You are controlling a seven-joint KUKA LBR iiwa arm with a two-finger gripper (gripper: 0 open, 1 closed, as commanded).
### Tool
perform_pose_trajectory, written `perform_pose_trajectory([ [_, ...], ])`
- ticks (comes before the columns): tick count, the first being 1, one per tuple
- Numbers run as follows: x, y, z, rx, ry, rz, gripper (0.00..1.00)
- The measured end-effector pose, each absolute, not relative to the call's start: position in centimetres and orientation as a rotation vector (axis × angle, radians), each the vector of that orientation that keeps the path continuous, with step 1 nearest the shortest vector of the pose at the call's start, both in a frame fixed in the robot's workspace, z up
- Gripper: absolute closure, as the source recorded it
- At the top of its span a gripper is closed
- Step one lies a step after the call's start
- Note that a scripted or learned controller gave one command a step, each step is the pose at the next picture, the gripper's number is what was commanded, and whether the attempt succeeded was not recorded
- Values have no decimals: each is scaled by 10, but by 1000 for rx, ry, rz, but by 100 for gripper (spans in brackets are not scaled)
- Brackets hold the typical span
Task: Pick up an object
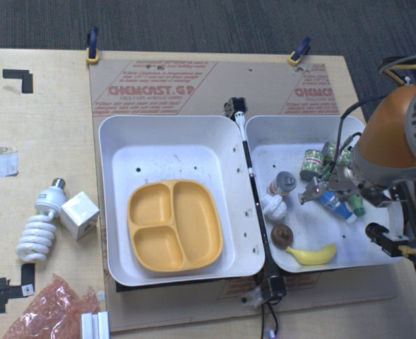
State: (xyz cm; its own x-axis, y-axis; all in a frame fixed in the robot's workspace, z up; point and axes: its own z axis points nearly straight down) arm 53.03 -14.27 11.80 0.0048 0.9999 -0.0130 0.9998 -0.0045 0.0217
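The right bin (303, 136) holds several small objects. A yellow banana (313, 254) lies near its front wall, with a brown round piece (282, 235) just to its left. A white lumpy item (275, 205) and a small grey-lidded jar (285, 182) sit by the bin's left wall. Toward the back stands a green can (311, 163). A blue bottle (335, 205) lies on its side at mid-right, a green item (355, 205) beside it. My gripper (319, 189) hangs low over the bin, just left of the blue bottle and below the green can.
The left bin (116, 147) holds a yellow divided plate (174, 224). Outside it, on the left of the bench, lie a spiral light bulb (39, 224), a white cube (80, 214) and a red mesh bag (52, 309). The arm's orange band (395, 129) overhangs the right bin's right edge.
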Motion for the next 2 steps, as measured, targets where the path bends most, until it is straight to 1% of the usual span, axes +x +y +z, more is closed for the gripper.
perform_pose_trajectory([
  [1, 491, -112, 92, 2224, 2220, 0, 0],
  [2, 493, -113, 102, 2224, 2216, 2, 100],
])
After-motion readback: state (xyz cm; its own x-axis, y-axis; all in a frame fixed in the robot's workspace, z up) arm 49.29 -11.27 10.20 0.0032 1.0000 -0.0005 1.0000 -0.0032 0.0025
